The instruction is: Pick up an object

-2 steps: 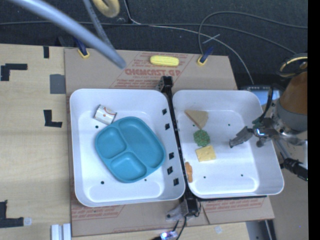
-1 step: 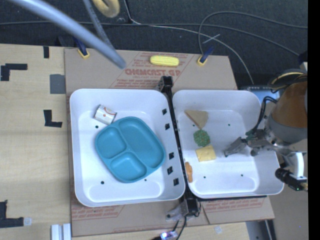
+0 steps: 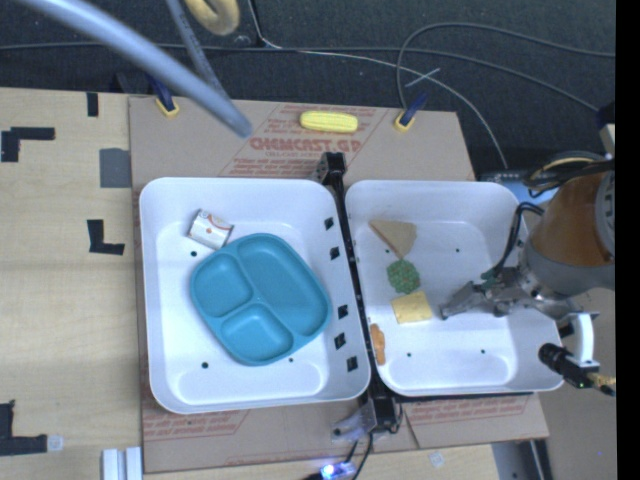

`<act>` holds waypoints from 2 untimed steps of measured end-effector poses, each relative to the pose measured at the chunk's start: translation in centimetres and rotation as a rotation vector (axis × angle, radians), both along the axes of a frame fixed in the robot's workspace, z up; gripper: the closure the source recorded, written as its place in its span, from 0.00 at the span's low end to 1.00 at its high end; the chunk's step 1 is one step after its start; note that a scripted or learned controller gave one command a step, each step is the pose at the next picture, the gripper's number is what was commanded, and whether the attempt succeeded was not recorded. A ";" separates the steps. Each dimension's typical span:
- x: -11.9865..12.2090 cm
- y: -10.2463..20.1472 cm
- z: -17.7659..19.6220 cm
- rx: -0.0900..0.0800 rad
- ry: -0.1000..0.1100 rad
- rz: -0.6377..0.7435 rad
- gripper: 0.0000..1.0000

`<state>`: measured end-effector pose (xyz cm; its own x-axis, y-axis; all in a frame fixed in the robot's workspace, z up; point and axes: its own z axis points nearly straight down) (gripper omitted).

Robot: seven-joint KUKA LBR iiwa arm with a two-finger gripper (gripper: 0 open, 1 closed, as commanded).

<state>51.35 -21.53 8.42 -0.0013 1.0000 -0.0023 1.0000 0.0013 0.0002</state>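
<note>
The gripper [image 3: 455, 305] hovers in the right bin [image 3: 497, 366], fingers slightly parted and holding nothing, its tips just beside a pale yellow, squarish block [image 3: 411, 309] that lies below a green lump [image 3: 403, 276].

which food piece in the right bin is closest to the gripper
The yellow block: it lies just left of the gripper, while the green piece and tan wedge sit farther up.

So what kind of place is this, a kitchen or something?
More likely a robot test bench or lab. Two white bins, left and right, sit on taped-down cardboard, holding toy-like items such as a blue tray, while a grey arm reaches in, with cables behind.
</note>
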 end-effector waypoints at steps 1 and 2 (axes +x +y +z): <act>0.1 -0.1 1.2 -0.002 -0.004 0.000 1.00; 0.6 -0.5 7.4 0.000 -0.004 0.000 1.00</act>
<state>51.96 -22.04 15.80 -0.0012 1.0000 -0.0019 1.0000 0.0012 0.0040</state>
